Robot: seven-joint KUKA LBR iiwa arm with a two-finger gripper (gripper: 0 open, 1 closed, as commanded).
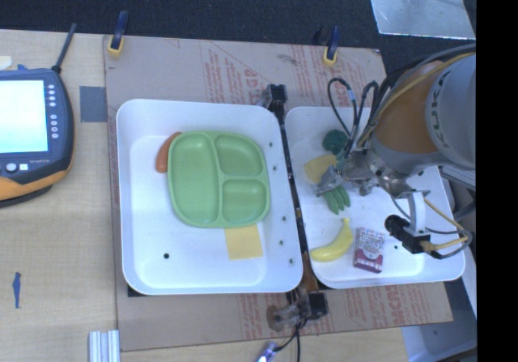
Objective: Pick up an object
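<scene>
My gripper is low in the right bin, near its left side, right over a green vegetable-like toy and a yellow piece. A dark green round object lies just behind it. Toward the bin's front lie a yellow banana and a small red-and-white packet. The grey arm with its orange band covers the bin's right half. In the left bin sits a green divided plate, with an orange-red object at its left edge and a yellow square in front.
A teach pendant with a white screen lies on the bench at the far left. Cables loop off the wrist over the right bin's right side. Clamps hold the cardboard sheet under the bins.
</scene>
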